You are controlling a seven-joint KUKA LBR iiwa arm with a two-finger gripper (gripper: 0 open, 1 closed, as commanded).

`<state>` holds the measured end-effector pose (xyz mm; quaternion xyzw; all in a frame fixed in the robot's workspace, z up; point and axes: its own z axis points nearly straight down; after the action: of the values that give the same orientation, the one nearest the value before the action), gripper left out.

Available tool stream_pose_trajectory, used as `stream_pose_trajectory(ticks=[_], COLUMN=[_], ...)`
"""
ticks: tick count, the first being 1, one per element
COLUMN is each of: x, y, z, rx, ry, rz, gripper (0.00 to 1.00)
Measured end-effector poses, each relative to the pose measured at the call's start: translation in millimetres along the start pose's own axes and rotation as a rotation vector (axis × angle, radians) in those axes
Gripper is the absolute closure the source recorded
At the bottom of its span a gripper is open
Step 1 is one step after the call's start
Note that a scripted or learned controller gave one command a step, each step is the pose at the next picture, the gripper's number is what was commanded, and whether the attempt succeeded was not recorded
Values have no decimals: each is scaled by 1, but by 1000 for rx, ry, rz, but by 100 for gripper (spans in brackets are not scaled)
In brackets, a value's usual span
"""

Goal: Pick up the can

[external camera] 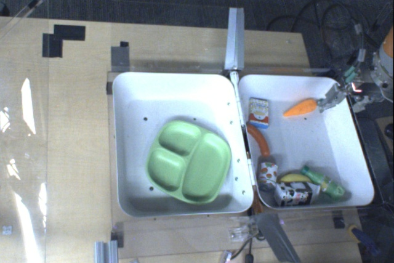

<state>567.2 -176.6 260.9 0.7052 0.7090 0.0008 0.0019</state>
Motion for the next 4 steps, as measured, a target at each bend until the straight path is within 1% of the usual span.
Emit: stream_pose_trajectory(ticks=[1,2,3,4], x=[-16,-4,-24,-29], y=[41,2,49,-23], z=[87,168,173,144], rx=[0,-1,-6,-2], ry=[0,1,-1,0], rz=[19,7,-36,10], gripper=[0,0,0,0])
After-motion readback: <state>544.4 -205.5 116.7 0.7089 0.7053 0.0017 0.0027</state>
